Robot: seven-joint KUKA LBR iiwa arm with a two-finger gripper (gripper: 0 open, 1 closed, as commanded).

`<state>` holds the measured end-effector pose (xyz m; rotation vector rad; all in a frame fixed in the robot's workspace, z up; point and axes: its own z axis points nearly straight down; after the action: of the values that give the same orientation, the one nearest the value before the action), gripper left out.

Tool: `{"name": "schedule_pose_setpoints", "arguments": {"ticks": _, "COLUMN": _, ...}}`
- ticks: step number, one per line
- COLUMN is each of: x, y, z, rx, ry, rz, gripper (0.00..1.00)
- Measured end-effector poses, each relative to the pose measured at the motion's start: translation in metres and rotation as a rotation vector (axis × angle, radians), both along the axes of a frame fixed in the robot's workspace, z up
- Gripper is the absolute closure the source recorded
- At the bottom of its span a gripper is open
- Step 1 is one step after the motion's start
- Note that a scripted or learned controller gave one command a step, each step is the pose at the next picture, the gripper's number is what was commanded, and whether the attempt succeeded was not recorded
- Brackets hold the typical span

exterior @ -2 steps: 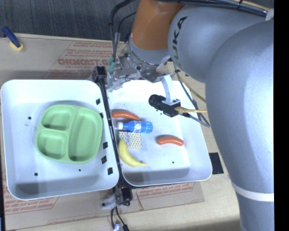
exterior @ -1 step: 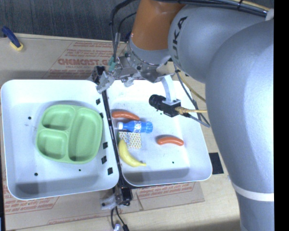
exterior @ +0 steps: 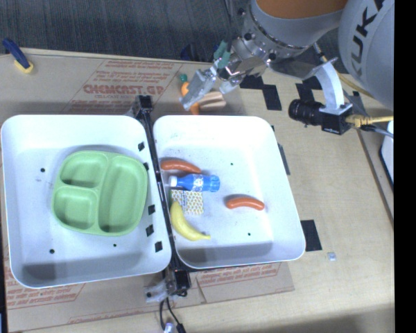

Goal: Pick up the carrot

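Carrot, a small orange piece with a green top [exterior: 184, 87], as best I can judge, lies on the counter [exterior: 347, 207] just beyond the far rim of the right-hand shallow white plastic bin [exterior: 263, 155], outside it. The grey arm with the orange band [exterior: 298, 5], lettered "KU" in black, reaches over that same far rim. Brown cardboard sheeting [exterior: 125, 82] behind the bin reads "CHEMCAST GP" in red. The end effector [exterior: 197, 92] hangs just beside the carrot; whether it is apart or closed I cannot tell. No lift is evident, so grasping and raising seem left.
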<state>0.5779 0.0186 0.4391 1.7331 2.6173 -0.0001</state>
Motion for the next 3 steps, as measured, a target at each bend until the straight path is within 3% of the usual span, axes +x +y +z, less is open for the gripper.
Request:
{"name": "schedule_pose_setpoints", "arguments": {"ticks": 1, "x": 0.051, "y": -0.028, "z": -0.092, "rx": 0.0, "ry": 0.006, "rz": -0.377, "gripper": 0.0}}
{"name": "schedule_pose_setpoints", "arguments": {"ticks": 2, "x": 0.07, "y": -0.079, "z": -0.25, "rx": -0.001, "ry": 0.01, "rz": -0.467, "gripper": 0.0}}
{"name": "schedule_pose_setpoints", "arguments": {"ticks": 3, "x": 0.078, "y": -0.167, "z": -0.286, "rx": -0.001, "ry": 0.005, "rz": -0.542, "gripper": 0.0}}
